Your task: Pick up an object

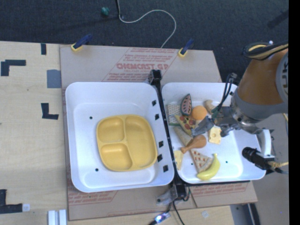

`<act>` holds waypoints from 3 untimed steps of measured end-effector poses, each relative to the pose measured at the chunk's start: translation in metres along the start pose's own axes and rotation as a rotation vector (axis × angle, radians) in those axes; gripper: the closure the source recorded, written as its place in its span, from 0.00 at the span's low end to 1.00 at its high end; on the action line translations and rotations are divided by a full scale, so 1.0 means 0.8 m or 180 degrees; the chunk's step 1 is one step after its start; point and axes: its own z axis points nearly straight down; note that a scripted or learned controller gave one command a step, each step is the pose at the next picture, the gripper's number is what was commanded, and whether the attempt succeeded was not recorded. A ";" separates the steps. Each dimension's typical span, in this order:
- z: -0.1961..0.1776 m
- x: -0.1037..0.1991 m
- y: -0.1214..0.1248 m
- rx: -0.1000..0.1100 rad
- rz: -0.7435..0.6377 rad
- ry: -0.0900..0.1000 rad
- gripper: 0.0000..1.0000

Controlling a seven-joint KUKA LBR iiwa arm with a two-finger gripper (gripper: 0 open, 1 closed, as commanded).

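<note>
- Nearest edge: a banana (209,169) lies at the front of the right bin (234,175), touching a waffle wedge (199,159). A grab here could drag both, or pinch the banana's curved back and let it roll out.
- Just behind: a drumstick (193,143) points towards the divider, with a pale cheese cube (214,136) beside it. They sit close under the end effector (209,123); a descent slightly off line would likely land on a seam between pieces and close on nothing.
- The end effector hangs low over the middle of the pile, at the end of the grey-and-orange arm (262,86). Its tips blur into the toys; I cannot tell whether it is spread or closed, and nothing is visibly held.
- Around it: an orange fruit (199,112), a watermelon slice (186,104) and a pizza slice (188,122), all touching or overlapping. Main risk as I judge it: crowding. Pushing in could shove neighbours aside or wedge two things at once.
- The round orange would probably slip from a two-sided pinch.
- Pieces near the divider (161,121) leave little room on that side; a collision with the wall seems possible.
- Left bin (82,102): a yellow compartment tray (126,142), well apart from the action.
- Far side: cardboard (136,62) on the tabletop (28,125), a loose cable (150,15) beyond.
</note>
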 end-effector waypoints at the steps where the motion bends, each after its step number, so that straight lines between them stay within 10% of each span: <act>1: -0.008 0.000 0.004 -0.0045 -0.0011 -0.0005 0.00; 3: 0.128 0.002 0.002 -0.0027 -0.0008 -0.0006 0.00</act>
